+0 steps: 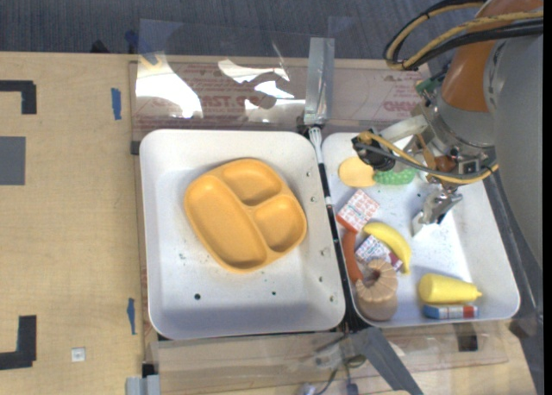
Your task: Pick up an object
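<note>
Banana [390, 242] beside red-checked packet [359, 209], hand [434, 210] near

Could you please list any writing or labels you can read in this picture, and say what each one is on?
Red print on the taped sheet behind the bins: too blurred and glare-washed to read.
Red-and-white packet: pattern or print, too small to read.
Second small packet: unreadable.
Nothing else bears legible text.
</note>
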You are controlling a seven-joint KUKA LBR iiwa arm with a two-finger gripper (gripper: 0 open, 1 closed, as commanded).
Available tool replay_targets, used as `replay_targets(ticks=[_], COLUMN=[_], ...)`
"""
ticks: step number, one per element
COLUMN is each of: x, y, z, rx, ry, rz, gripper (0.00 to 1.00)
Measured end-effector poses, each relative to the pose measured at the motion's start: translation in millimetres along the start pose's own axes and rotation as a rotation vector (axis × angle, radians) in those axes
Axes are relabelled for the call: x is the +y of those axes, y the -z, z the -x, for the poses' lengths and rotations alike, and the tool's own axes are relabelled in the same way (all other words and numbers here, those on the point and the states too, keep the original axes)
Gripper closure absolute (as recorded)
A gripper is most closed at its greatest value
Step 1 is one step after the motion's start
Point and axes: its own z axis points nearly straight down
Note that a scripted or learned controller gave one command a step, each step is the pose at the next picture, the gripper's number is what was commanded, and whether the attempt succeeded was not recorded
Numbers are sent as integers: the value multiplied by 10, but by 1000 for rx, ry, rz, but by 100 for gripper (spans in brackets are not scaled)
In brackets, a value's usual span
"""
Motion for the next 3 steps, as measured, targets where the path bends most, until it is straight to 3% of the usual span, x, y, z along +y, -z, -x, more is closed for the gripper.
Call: replay_targets(ticks=[1,2,3], x=[-53,-259,186], y=[508,-670,-635], z=[558,826,60], rx=[0,-11,-2], ry=[-3,-4,-3], rz=[0,0,1], gripper=[0,0,0])
